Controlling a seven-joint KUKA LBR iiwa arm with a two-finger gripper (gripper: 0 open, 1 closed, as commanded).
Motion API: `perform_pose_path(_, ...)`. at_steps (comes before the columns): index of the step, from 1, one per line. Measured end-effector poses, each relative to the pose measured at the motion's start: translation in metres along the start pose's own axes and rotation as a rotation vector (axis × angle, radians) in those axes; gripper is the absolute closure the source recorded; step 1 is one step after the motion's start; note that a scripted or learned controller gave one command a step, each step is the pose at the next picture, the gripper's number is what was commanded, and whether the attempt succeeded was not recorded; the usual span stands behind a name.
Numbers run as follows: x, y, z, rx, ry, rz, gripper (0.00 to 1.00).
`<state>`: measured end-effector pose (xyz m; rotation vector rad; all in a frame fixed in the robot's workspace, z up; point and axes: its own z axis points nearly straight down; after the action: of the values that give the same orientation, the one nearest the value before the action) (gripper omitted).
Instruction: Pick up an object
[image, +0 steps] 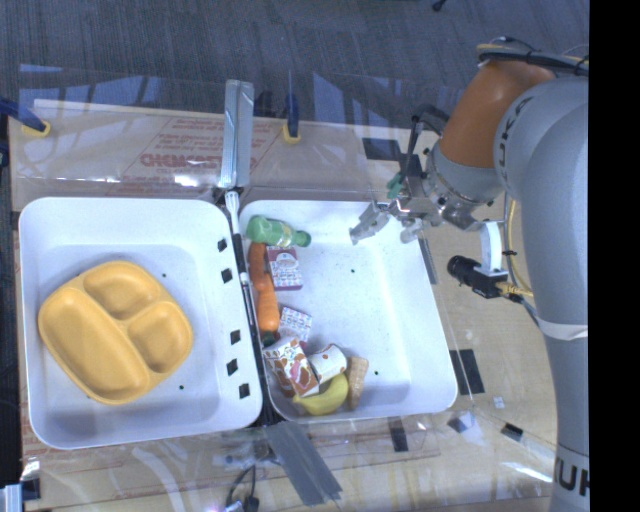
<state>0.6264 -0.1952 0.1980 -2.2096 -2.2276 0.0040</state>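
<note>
My gripper (385, 226) hangs over the back right part of the right bin (400, 300), its two fingers spread apart with nothing between them. Along that bin's left wall lie a green bottle (276, 233), a small red carton (285, 268) and an orange carrot (265, 292). Toward the front left corner sit a small white packet (295, 322), a red snack bag (291, 367), a white-wrapped item (329, 361), a yellow banana (325, 399) and a tan biscuit (357, 380). The gripper is well apart from all of them.
The left bin (60, 220) holds a yellow divided plate (113, 330). A metal divider bar (236, 135) stands between the bins at the back. The grey arm with its orange band (485, 95) fills the right side. A black cable fitting (478, 277) sits beside the right bin.
</note>
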Motion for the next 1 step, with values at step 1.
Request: perform_pose_path(1,0.0773,-0.0081,0.0312,-0.001,0.000,-0.088,0.00)
